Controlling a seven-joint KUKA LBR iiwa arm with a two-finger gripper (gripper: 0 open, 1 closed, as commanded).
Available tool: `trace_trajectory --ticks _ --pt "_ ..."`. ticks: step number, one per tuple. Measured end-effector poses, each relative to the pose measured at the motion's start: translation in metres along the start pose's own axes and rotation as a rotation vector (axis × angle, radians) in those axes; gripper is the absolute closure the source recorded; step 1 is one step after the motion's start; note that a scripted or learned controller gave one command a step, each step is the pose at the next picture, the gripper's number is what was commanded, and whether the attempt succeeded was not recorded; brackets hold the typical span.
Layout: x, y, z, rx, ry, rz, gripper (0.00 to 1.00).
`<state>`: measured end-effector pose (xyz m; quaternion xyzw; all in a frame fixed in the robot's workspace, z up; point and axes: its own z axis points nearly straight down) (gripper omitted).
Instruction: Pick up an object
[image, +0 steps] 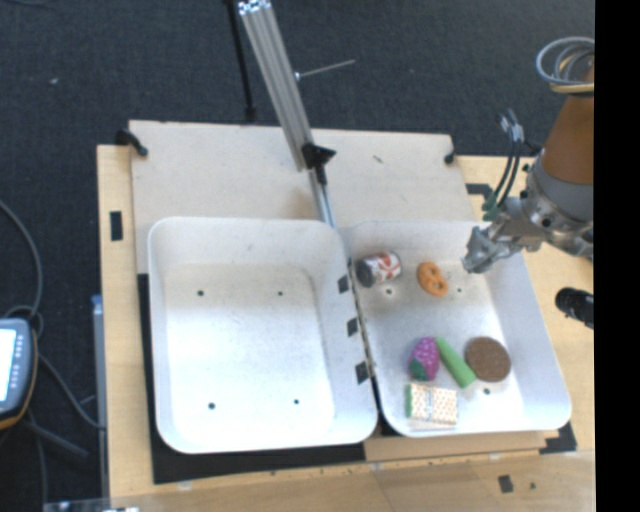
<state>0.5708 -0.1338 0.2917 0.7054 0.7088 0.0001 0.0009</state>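
The right bin (525, 320) holds several small objects. A red and white can (380, 267) lies near its far left corner, and an orange pretzel-shaped piece (433, 279) lies beside it. Nearer the front are a purple bunch of grapes (426, 357), a green cylinder (456, 363), a brown round disc (488, 359) and a patterned box (432, 404). My gripper (478, 256) hangs over the bin's far right part, just right of the orange piece and apart from it. Nothing shows between its fingers.
The left bin (250, 330) sits beside the right one. A slanted metal post (283, 90) rises behind the bins, ending at a black clamp (318, 156). Cables trail on the dark floor at the left.
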Motion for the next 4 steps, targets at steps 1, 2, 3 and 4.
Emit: trace_trajectory --ticks 1,2,3,4 --pt "0.053 0.002 0.017 0.001 0.001 -0.001 1.00" --pt "0.106 0.009 0.013 -0.001 0.002 -0.003 1.00" --pt "0.154 0.006 0.029 0.001 0.001 -0.001 1.00" --pt "0.205 0.015 0.026 0.000 0.002 -0.002 1.00"
